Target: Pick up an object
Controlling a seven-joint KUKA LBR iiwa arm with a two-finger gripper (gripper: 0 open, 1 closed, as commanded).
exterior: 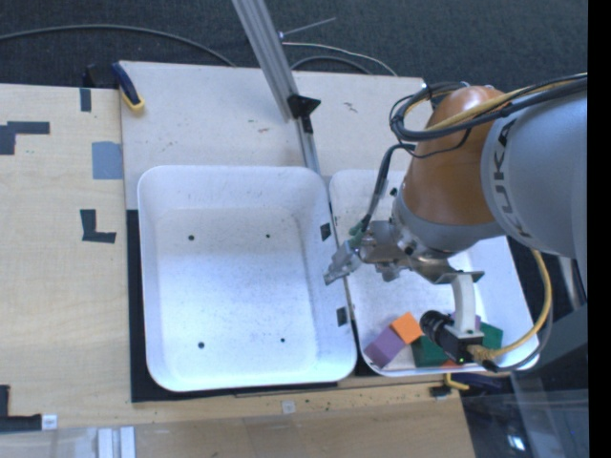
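Note:
In the camera view, my gripper (339,265) hangs low over the left side of the right bin (355,194), close to the wall it shares with the left bin (229,275). Nothing shows in its grasp. At the right bin's near end lie a purple block (385,348), an orange block (407,327) and a green block (431,353), packed close together. Another green piece (492,335) peeks out further right. The arm's orange and grey wrist (458,170) covers much of the right bin. A black part of the arm (441,330) sits over the blocks.
A slanted metal pole (272,55) runs down from the top to the bins' far edge. A blue and yellow tool (129,86) lies on the board at the far left. Cables cross the dark floor behind the bench.

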